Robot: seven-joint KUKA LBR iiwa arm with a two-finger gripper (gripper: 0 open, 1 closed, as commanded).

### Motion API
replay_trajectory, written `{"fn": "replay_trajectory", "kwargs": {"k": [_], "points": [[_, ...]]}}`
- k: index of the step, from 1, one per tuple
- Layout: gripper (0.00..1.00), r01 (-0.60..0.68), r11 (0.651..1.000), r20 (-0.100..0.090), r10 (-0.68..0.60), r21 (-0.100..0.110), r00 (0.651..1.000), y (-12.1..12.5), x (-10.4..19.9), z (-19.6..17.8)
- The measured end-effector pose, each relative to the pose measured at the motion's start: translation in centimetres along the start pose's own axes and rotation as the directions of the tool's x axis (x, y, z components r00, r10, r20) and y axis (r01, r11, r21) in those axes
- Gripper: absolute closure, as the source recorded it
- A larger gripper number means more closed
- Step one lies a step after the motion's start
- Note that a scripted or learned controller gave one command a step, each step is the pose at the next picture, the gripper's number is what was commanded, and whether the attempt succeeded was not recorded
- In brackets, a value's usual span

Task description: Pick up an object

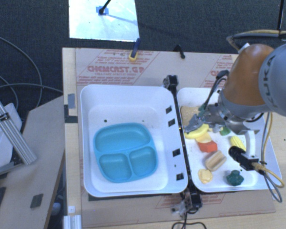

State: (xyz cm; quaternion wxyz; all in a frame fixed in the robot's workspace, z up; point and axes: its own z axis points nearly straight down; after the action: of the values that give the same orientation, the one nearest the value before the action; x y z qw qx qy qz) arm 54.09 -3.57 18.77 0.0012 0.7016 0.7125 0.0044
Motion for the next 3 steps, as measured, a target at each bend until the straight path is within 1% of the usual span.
{"fn": "replay_trajectory", "kwargs": {"k": [1,2,3], "points": [[0.00,-0.016,1.000,0.004,0.016,0.009,1.000,-5.7,-1.8,0.3],[0.00,-0.011,1.000,0.005,0.011,0.003,1.000,-5.3,-1.3,-2.7],[0.00,-0.007,1.000,0.004,0.007,0.001,1.000,-4.1,2.4,-7.6]]}}
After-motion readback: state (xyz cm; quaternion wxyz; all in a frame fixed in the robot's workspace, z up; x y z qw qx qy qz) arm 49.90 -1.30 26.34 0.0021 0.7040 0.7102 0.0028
